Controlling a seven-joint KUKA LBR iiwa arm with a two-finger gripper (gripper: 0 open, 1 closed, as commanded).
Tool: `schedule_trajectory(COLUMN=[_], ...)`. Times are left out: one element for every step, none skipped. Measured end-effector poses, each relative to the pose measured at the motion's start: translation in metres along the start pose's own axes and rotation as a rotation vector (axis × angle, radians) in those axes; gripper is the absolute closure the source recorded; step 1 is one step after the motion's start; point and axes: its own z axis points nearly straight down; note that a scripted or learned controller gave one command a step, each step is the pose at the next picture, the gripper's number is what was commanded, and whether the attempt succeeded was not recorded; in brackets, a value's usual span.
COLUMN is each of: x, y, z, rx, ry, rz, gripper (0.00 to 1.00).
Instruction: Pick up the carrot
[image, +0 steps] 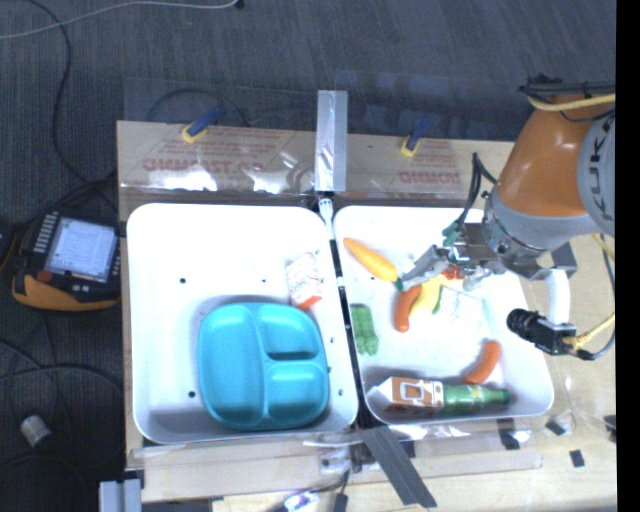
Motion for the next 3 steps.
schedule_trajectory(x=[-0.041,-0.029,-0.028], y=[0.054,0.119,0.121], z=[0.137,0.14,0.129], rx=[-0.003,0.0,-0.009], ry=[-0.001,-0.007,-0.007], rz=[-0.182,-0.517,-0.518], gripper=[0.0,0.0,1.0])
